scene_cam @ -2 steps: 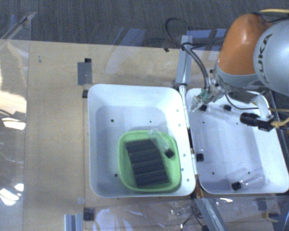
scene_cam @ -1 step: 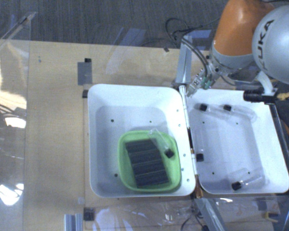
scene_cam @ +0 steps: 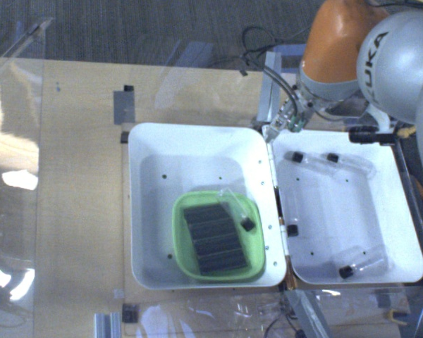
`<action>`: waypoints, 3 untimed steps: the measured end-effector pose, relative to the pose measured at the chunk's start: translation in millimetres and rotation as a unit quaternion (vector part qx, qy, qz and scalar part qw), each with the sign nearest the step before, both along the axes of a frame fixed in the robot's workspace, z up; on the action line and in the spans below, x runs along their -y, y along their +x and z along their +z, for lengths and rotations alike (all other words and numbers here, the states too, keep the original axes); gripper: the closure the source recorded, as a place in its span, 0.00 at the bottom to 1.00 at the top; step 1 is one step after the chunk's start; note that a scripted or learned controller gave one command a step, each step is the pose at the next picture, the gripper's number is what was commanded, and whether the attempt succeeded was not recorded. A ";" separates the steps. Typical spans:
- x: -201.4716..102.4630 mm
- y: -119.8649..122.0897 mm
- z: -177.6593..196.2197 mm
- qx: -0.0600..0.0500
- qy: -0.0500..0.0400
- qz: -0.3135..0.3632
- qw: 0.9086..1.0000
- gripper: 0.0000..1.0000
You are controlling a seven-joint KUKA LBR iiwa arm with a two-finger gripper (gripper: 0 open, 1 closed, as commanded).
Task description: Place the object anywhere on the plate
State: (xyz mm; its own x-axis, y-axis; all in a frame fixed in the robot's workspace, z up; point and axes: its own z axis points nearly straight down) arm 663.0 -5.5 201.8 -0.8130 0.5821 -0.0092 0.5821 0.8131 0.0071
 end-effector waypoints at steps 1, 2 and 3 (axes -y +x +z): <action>0.1 0.0 0.1 0.000 0.000 0.000 1.000 0.00; -1.8 2.4 13.6 0.006 0.000 0.002 1.000 1.00; -1.7 2.3 13.6 0.006 0.000 0.002 1.000 0.00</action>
